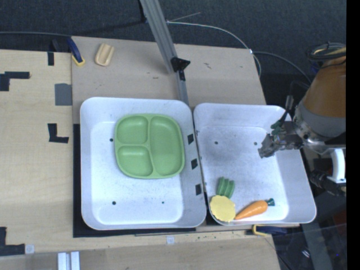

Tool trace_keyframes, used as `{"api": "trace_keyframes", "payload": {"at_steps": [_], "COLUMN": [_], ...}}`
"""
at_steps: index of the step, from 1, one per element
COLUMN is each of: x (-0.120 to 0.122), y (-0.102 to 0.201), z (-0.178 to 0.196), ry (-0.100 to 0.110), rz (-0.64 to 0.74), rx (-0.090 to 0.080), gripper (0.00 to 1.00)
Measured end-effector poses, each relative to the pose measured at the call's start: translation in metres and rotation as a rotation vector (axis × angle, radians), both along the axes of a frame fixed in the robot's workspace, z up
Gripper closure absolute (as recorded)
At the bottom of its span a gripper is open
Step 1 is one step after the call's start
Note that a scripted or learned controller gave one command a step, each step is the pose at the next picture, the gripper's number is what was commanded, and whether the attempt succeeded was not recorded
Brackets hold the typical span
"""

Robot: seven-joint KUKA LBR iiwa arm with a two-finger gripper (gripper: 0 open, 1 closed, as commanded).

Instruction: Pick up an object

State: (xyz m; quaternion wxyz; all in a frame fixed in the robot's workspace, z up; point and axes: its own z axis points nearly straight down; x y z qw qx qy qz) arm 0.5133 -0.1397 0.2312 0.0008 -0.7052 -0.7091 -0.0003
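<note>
Fingers (pixel 266 149) of the gripper hang over the right bin (pixel 247 117) near its right wall; whether they are apart or together cannot be told. Toward the lower frame edge lie a smooth orange carrot (pixel 251 209), long axis tilted up to the right, a round yellow disc (pixel 223 208) and a ribbed green piece (pixel 225 187).

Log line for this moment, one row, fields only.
gripper: over right bin, upper right, holding nothing visible | carrot, yellow disc, green piece: right bin, near edge | green plate: left bin
</note>
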Motion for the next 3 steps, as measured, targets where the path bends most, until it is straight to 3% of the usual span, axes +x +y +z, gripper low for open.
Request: {"api": "trace_keyframes", "payload": {"at_steps": [3], "x": [0.021], "y": [0.144], "z": [-0.026], "ry": [0.003], "rz": [0.001], "rx": [0.0], "gripper": [1.0]}}
